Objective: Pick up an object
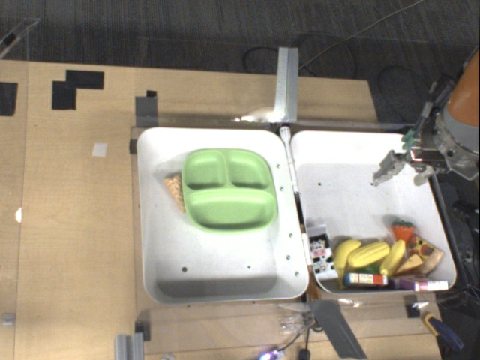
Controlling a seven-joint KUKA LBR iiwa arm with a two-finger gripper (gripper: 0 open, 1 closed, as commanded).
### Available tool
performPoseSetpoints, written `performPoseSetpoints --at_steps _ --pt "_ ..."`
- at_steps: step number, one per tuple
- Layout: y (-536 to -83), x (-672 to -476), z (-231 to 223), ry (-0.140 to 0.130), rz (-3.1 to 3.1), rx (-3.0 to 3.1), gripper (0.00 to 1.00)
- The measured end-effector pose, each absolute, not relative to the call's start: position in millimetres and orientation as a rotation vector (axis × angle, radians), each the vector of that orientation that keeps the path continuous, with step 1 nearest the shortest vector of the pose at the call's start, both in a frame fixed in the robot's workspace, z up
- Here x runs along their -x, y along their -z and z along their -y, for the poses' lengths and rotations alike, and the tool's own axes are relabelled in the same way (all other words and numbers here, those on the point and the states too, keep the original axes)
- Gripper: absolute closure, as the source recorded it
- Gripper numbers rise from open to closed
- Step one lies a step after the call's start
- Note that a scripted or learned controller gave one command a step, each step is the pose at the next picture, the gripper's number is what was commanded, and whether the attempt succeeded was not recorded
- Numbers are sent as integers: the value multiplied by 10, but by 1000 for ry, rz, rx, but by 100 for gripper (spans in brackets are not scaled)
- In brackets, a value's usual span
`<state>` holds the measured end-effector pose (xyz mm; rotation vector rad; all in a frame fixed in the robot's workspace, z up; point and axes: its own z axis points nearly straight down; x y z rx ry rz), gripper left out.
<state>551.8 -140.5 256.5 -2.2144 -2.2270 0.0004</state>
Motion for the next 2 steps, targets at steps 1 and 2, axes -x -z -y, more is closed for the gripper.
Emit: performPoseSetpoints --at_steps 1,2 --pt "-1079 -5350 1432 5 2002 2424 0" --pt "-1699 -6033 1785 6 2187 2263 0"
